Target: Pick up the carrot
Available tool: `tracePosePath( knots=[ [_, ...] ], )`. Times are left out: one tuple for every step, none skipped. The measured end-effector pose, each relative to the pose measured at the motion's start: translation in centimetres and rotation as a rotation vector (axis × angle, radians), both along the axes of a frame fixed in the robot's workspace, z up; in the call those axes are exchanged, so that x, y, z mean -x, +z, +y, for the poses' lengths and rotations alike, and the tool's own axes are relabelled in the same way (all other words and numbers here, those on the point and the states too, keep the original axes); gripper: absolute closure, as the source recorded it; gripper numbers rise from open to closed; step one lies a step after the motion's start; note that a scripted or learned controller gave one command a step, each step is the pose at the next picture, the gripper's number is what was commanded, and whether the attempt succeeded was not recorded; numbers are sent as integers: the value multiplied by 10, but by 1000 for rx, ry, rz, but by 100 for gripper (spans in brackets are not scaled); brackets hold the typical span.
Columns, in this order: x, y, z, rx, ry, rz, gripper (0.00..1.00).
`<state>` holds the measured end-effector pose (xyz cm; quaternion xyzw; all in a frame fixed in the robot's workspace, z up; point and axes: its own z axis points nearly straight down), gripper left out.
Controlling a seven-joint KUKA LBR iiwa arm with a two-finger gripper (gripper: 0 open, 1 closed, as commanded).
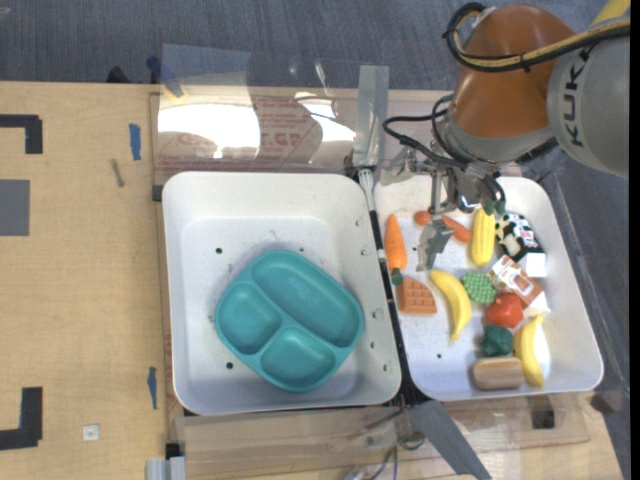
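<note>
Approaching item: carrot (396, 243), lying lengthwise against the left wall of the right bin (570, 268) — you are hovering the gripper (437, 236) just beside it, fingers apart, empty; be shifting left, centring before closing.

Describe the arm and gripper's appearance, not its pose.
The arm is grey with black KUKA lettering, and a glossy orange band sits above the wrist. Black cables loop around that band. Below hangs the gripper, a dark metal assembly with thin fingers.
</note>
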<state>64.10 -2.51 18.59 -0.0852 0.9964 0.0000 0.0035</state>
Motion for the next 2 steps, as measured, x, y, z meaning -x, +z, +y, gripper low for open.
tracePosePath(
  knots=[
    [75, 0, -29, 0, -73, 3, 0],
    [34, 0, -4, -2, -123, 0, 0]
  ],
)
